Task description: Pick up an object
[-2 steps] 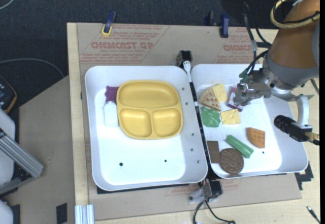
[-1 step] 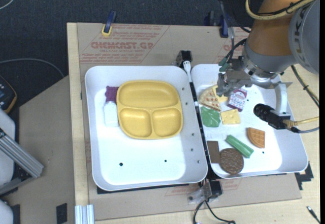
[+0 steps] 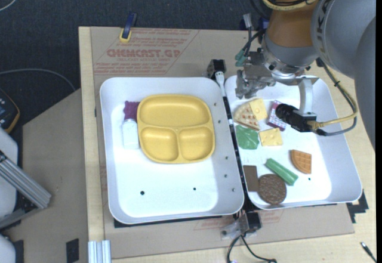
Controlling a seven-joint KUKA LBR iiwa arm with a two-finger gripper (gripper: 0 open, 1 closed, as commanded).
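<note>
My gripper (image 3: 246, 87) hangs over the far left corner of the right bin (image 3: 340, 136), just above a yellow cheese wedge (image 3: 258, 108) and a tan waffle-like slice (image 3: 245, 116). I see nothing held in it. Below these lie a green leaf piece (image 3: 246, 137), a small yellow cheese square (image 3: 271, 137), an orange waffle wedge (image 3: 301, 161), a green cylinder (image 3: 281, 171), a round brown cookie (image 3: 271, 188) and a dark chocolate bar (image 3: 250, 177). A purple-and-white packet (image 3: 276, 118) lies beside the cheese wedge.
The left bin (image 3: 173, 193) holds a yellow divided plate (image 3: 175, 127), with a purple item (image 3: 131, 110) and a white bottle (image 3: 129, 133) at its left. The divider between the bins (image 3: 231, 136) runs close to the gripper. The arm's bulk covers the right bin's far right.
</note>
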